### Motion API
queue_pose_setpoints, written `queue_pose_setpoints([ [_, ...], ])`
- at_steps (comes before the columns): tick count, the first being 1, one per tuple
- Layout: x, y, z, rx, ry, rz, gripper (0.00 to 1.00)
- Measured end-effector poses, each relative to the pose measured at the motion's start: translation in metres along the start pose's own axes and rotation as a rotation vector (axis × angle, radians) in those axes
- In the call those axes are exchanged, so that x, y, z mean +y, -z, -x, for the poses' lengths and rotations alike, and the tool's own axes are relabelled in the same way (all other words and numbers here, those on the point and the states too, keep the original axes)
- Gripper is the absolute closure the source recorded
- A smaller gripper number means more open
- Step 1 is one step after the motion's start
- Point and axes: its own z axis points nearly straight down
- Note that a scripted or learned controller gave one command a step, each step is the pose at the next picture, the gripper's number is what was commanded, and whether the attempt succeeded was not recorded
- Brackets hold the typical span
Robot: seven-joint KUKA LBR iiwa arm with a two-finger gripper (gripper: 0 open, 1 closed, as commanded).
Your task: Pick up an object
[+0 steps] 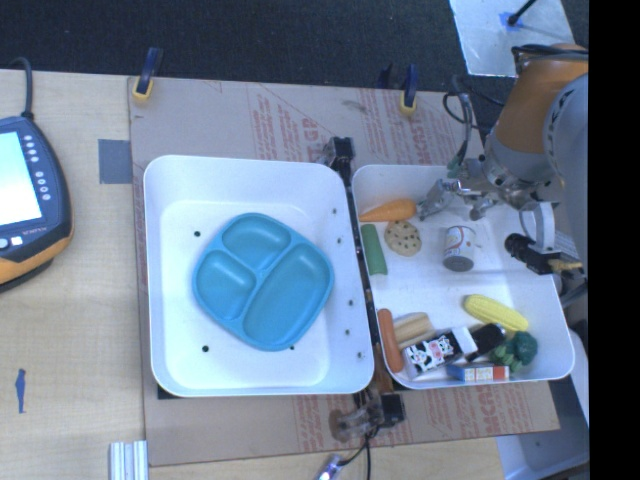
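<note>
We see the pincer (462, 194) above the far part of the right bin (555, 298), but we cannot tell how it stands, because the metal parts are small and blurred. Nothing is visibly held in it. Just below the pincer, inside this bin, a small silver can (458, 249) lies on its side. Left of the can lies a speckled cookie (403, 237), and beyond the cookie an orange carrot (388, 210). A green stick (373, 249) lies along the left wall of the bin, beside the cookie. Nearer to us than the can we see a yellow banana (495, 313), and further along the near wall a black and white carton (437, 353) and a green broccoli (520, 348). Far left of the can, the left bin (170, 268) bears a blue divided plate (262, 281).
</note>
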Motion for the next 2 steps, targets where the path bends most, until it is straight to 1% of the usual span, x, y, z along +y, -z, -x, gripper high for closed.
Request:
queue_pose_setpoints([
  [1, -0.059, -0.008, 0.003, -0.001, 0.001, -0.002, 0.00],
  [2, -0.123, -0.008, 0.034, -0.002, 0.001, 0.001, 0.00],
])
